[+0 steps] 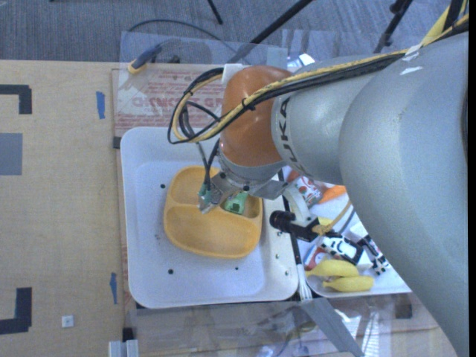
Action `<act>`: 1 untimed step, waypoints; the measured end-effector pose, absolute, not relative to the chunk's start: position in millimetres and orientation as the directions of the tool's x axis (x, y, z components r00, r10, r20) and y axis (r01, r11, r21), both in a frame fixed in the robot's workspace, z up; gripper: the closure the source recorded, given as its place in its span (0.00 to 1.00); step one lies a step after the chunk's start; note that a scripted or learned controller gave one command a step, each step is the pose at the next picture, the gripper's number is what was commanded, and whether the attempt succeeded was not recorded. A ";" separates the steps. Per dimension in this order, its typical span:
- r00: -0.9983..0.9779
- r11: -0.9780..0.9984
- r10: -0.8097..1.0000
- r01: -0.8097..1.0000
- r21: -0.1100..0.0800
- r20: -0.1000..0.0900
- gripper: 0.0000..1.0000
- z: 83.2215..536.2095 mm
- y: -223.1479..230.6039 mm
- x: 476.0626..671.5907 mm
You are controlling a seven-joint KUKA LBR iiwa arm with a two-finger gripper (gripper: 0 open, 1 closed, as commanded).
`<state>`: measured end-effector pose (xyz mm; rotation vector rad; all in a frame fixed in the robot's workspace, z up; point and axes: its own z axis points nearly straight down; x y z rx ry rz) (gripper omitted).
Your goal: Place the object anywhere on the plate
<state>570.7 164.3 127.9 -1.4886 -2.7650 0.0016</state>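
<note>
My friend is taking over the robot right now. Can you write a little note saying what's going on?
Gripper: hangs over the upper right part of the yellow plate; fingers hidden under the wrist, so grip can't be told.
Green object: right beside the gripper, over the plate's upper right rim; whether it's held or resting can't be told.
Plate: in the left white bin.
Right bin: bananas and other toys.
Done: object brought to the plate.
Left: check it's let go and sitting on the plate, then lift the arm away.
</note>
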 end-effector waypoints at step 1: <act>-0.547 0.547 0.837 0.837 -0.002 0.001 1.00 134.8 162.7 572.1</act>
